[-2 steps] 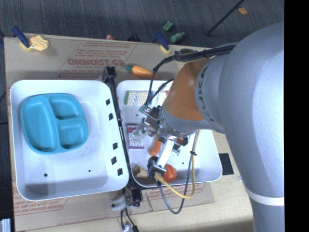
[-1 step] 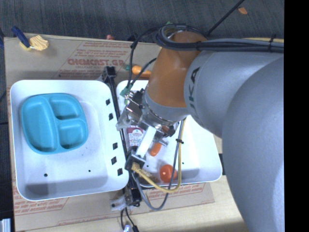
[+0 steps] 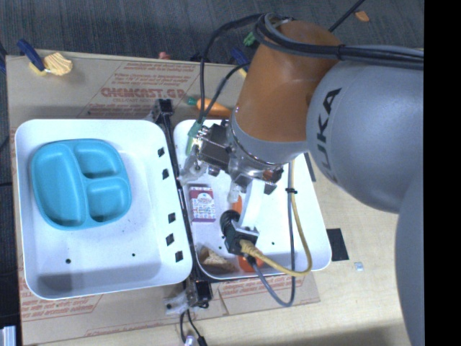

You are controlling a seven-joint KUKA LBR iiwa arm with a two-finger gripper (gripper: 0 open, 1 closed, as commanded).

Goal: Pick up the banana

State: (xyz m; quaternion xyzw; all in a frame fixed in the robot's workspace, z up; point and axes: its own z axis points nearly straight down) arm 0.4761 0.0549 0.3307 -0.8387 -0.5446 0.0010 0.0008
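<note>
So the best banana candidate I can find is the brownish-tan lump (image 3: 214, 256) at the near end of the right bin (image 3: 314, 220), right up against the near wall. Its long axis looks to run roughly left-right along that wall, but the arm (image 3: 338, 114) covers part of it, so I can't tell which end points where. It looks mottled brown with paler patches rather than clean yellow, and there's a red-orange bit (image 3: 248, 264) touching its right side. The gripper (image 3: 197, 157) sits toward the far-left part of the same bin, well apart from the banana, with a red-labelled packet (image 3: 202, 202) between them. Can't tell whether the gripper is open or closed, or gripping anything.
</note>
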